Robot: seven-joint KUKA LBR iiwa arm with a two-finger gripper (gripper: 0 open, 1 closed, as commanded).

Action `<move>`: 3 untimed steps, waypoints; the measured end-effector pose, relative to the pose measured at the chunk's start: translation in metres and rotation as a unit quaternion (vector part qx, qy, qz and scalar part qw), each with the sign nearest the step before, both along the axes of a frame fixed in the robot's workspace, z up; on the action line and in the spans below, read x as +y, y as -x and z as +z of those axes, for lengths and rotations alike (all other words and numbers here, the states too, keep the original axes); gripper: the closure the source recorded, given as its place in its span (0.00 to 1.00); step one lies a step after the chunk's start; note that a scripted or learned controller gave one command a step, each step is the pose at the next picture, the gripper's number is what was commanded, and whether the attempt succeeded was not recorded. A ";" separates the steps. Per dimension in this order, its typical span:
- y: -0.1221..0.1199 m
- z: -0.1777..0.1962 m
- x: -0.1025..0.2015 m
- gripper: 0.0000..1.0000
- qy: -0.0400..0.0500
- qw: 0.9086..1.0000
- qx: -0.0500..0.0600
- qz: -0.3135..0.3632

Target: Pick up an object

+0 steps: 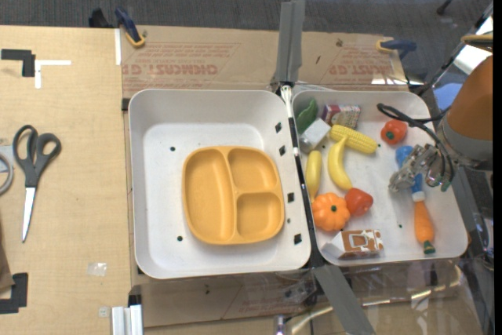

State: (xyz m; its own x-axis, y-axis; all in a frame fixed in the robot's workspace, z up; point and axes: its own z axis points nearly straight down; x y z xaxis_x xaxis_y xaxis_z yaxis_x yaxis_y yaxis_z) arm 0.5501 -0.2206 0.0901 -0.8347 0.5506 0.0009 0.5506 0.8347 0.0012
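Note:
My gripper point(414, 173) hangs low over the right side of the right bin point(451, 243), reaching in from the right below the orange wrist band. A small blue item point(404, 155) lies right by it, and an orange carrot point(423, 224) lies just below. The same bin holds a corn cob point(354, 140), two bananas point(338, 165), an orange pumpkin point(330, 212), a red pepper point(360, 201), a red tomato point(394, 132) and a small carton point(361, 242). I see nothing clearly held by the gripper.
The left bin point(149, 169) holds a yellow divided plate point(233, 194). Scissors point(32, 162) lie on the wooden bench at far left. A grey bar point(290, 43) runs up between the bins at the back, over cardboard point(196, 63).

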 end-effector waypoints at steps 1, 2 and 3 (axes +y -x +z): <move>0.014 -0.001 0.058 1.00 0.000 1.000 0.002 -0.005; 0.010 0.031 -0.002 1.00 0.001 0.996 0.000 0.084; 0.025 -0.002 0.031 1.00 0.001 0.992 0.002 -0.127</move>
